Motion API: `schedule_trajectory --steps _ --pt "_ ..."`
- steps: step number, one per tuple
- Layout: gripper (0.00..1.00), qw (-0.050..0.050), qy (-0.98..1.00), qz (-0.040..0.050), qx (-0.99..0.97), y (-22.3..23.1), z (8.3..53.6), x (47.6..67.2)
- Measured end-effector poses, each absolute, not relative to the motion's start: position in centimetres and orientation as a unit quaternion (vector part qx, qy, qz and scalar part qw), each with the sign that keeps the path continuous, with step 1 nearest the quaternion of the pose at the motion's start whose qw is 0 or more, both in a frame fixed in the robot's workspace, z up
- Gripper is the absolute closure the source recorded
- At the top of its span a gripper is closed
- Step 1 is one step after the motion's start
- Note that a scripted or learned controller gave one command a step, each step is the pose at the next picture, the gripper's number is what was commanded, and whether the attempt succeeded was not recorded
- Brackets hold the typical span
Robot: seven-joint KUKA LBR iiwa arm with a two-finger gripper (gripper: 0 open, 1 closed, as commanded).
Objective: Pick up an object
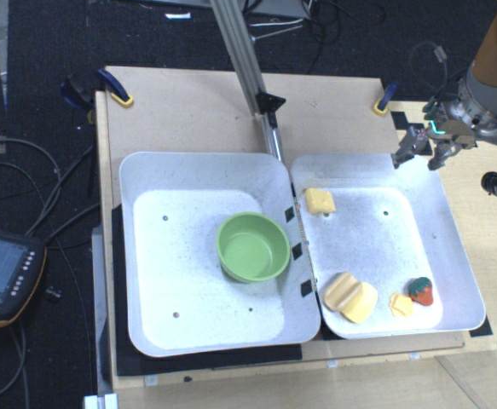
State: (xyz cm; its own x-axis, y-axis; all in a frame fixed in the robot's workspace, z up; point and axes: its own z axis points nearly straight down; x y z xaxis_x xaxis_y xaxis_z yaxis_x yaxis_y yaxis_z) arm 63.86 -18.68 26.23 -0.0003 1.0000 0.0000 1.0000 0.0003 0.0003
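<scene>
My gripper (421, 152) hangs above the far right corner of the right bin (376, 228), its two dark fingers spread apart with nothing between them. Inside that bin a yellow block (319, 201) lies near the far left corner. A pale yellow banana-like piece (349, 296) rests at the near side. Beside it sit a small yellow chunk (401, 304) and a red strawberry (421, 290) with a green top. All of these lie well below and to the left of the gripper.
A green bowl (252, 246) stands in the left bin (171, 254), close to the divide between the bins. A grey metal pole (241, 45) slants down to the bins' far edge. Clamps (384, 98) hold the bench board's far corners.
</scene>
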Motion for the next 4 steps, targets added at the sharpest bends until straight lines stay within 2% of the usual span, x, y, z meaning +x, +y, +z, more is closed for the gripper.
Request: schedule_trajectory --steps 1,3,4 --pt "0.0 0.0 0.707 0.0001 0.707 -18.7 26.2 63.9" --pt "0.0 -0.002 0.707 -0.0013 0.707 -18.4 15.4 61.7" --pt "0.0 -0.002 0.707 -0.0012 0.707 -18.4 10.1 61.6"
